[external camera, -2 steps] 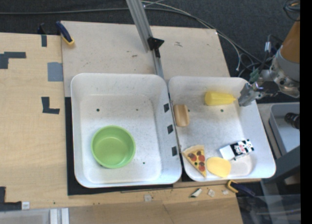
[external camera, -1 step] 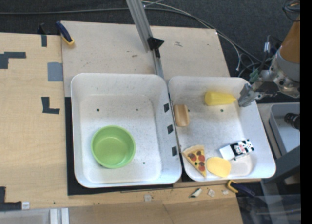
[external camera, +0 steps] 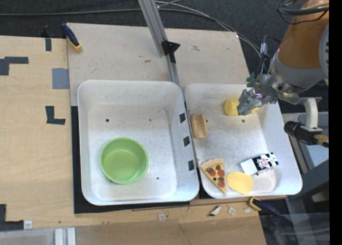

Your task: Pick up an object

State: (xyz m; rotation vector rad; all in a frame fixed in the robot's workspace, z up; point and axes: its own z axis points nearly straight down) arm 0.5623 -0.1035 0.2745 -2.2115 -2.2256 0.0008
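Gripper (external camera: 247,105) sits low at the right white bin's (external camera: 278,188) far edge, touching the small yellow rounded toy (external camera: 231,107); you cannot tell whether it holds it. Centre yourself over the toy, close firmly, then lift straight, clear of the bin wall.

Two white bins (external camera: 85,132) sat side by side. The left one held one green bowl (external camera: 124,159). The right one held one yellow block (external camera: 231,107), one wooden block (external camera: 199,126), one pizza slice (external camera: 214,173), one yellow disc (external camera: 239,182) and one black-and-white toy (external camera: 260,164).
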